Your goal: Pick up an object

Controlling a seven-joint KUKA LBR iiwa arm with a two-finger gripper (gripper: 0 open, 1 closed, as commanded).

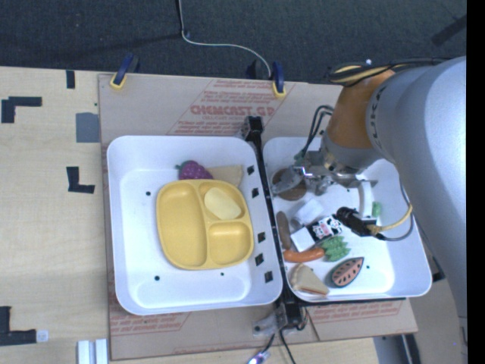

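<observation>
The pile of small things sits in the right bin [409, 275]: a carrot [303, 255] lying flat near the middle, a sandwich wedge [308, 280] at the near edge, a dark oval slice [347, 271] just right of it, a green leafy piece [334, 246] above that, and a black-and-white block [324, 227] beside a white block [301, 238]. They crowd together, several touching.

The gripper [317, 179] hangs over the far left part of that bin, just beyond the pile, with the arm [409, 120] coming in from the right. Whether it is spread or closed cannot be told from this slant, and nothing is seen caught in it. So the judgement: this is the approach step, the pick not yet made.

Next it needs one target chosen and a clean descent, likely on something at the pile's edge, since neighbours press close and could be knocked aside.

Over in the left bin [125, 203], a yellow divided tray [189, 233] lies flat, a purple fruit [195, 171] at its far edge. The bins rest on a cardboard sheet [151, 105] on the surface [45, 226].
</observation>
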